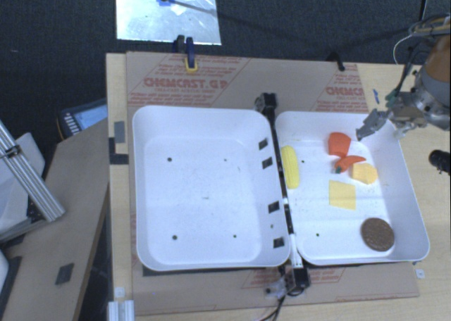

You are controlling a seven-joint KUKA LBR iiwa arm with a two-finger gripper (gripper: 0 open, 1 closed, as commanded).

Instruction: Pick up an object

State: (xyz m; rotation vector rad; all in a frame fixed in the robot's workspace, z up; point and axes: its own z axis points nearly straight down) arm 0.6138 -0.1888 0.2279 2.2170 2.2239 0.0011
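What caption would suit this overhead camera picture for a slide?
Robot gripper poised over the right bin, near an orange piece, yellow corn and a brown disc.

Gripper (369, 127) low, arm at right

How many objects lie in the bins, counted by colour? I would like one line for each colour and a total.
Yellow: 3, namely the corn cob, the flat square and the small wedge.
Orange: 2, namely the larger piece and the smaller piece below it.
Brown: 1, the round disc.
Total: 6, all in the right bin.
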